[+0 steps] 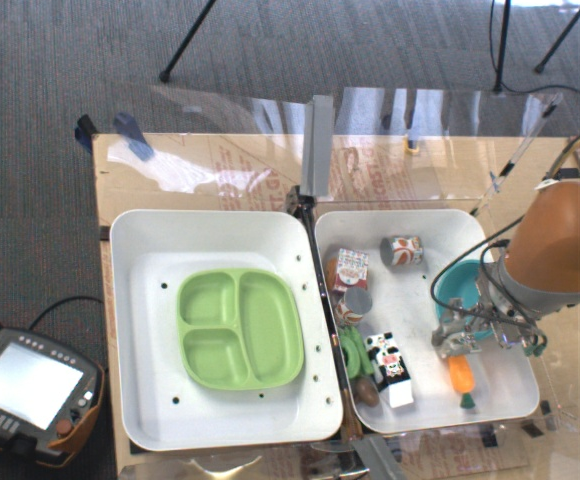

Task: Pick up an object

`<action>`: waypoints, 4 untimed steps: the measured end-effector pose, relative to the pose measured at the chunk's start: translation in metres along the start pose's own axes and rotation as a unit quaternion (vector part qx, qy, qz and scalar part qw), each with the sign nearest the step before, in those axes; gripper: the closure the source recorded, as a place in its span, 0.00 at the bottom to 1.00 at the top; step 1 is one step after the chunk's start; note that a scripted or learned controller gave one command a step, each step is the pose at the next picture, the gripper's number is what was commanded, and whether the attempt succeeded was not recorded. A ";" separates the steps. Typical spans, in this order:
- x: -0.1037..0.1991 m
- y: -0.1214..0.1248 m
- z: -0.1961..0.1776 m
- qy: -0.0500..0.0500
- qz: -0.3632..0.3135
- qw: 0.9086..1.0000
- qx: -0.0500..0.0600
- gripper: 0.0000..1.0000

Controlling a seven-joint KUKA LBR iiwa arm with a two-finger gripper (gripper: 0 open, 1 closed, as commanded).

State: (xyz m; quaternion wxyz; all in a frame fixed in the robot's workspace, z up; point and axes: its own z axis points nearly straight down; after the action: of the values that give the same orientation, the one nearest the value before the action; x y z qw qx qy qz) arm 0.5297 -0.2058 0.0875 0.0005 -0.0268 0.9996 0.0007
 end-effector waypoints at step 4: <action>0.049 -0.004 0.001 0.002 0.120 0.993 -0.001 1.00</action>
State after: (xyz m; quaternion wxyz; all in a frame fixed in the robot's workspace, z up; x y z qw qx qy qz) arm 0.4807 -0.2124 0.0867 -0.0011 0.0930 0.9957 0.0013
